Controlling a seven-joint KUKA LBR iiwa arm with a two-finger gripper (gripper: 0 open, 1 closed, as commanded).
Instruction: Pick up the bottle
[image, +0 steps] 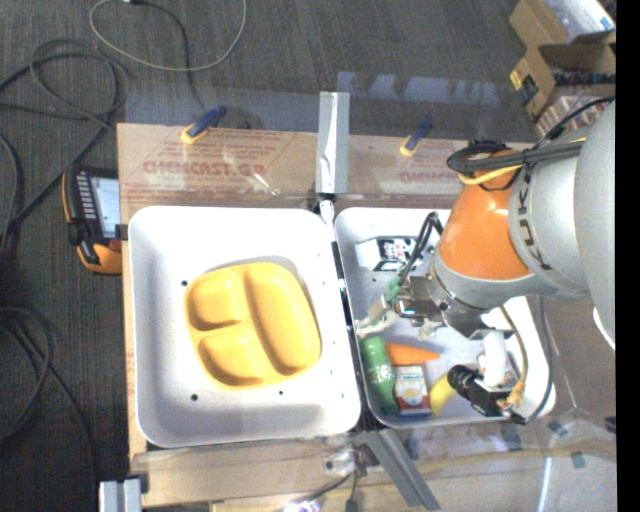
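**Arm over right bin, bottle lying free**

In the right bin (545, 350), the green bottle (375, 360) lies near the left wall, beside a carrot (412, 352) and a small carton (410, 388). The gripper (418, 300) hangs just above the bottle; finger state cannot be told. A yellow tray (255, 322) sits in the left bin (150, 300).

**Random stuff on the bench**

Yellow divided tray (253, 322) sits in the left bin (150, 240). Right bin (350, 235) has a carrot (412, 353), a small carton (410, 390) just below it, plus a card (396, 250) up top.
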